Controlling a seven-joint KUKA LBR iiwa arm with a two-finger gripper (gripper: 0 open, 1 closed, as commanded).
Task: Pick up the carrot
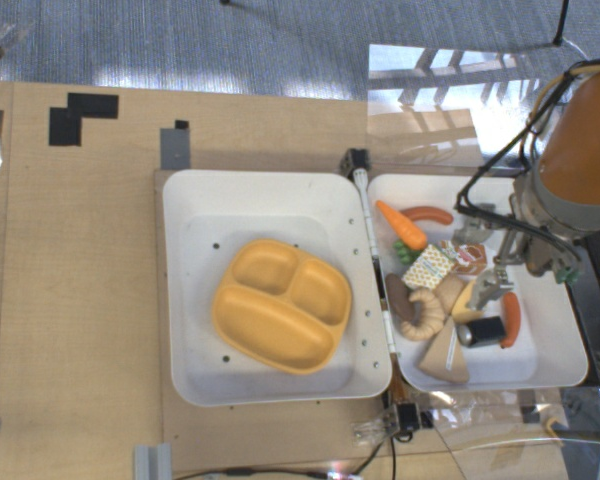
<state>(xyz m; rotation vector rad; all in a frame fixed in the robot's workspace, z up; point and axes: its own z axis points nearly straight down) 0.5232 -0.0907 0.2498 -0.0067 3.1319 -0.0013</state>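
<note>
The carrot [402, 225] is orange with a green stub at its lower end. It lies slanted in the upper left part of the right bin [555, 368]. My gripper [492, 273] hangs over the middle of that bin, to the right of and below the carrot, apart from it. Nothing shows as held in it. The arm's orange band [585, 138] sits above it at the right edge of the view.
A red sausage [427, 214] lies right beside the carrot. Below are a printed packet [432, 266], a croissant [427, 313], a cheese wedge [463, 303], a black cylinder [480, 331] and a second sausage [510, 320]. The left bin [190, 268] holds a yellow divided plate [283, 303].
</note>
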